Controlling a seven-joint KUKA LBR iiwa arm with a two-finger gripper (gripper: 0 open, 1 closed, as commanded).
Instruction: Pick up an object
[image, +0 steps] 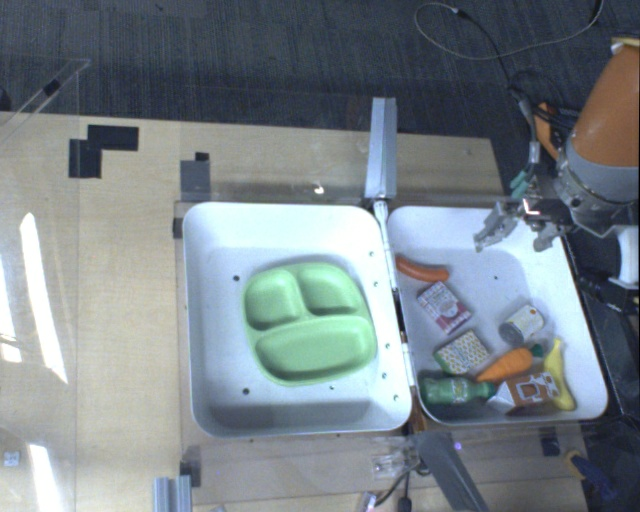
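My gripper (517, 232) hangs over the far right corner of the right bin (590, 330), its two grey fingers spread open with nothing between them. Below it in that bin lie a sausage (422, 269), a small red-and-white packet (443, 306), a checkered packet (462, 352), a grey can (522, 322), a carrot (511, 364), a green bottle (455, 389), a banana (556, 375) and a brown carton (528, 391). All of them lie nearer the camera than the gripper and apart from it.
The left bin (210, 300) holds a green divided tray (309, 322). A metal divider post (383, 150) stands between the bins at the far side. Cables run across the dark floor behind the bench.
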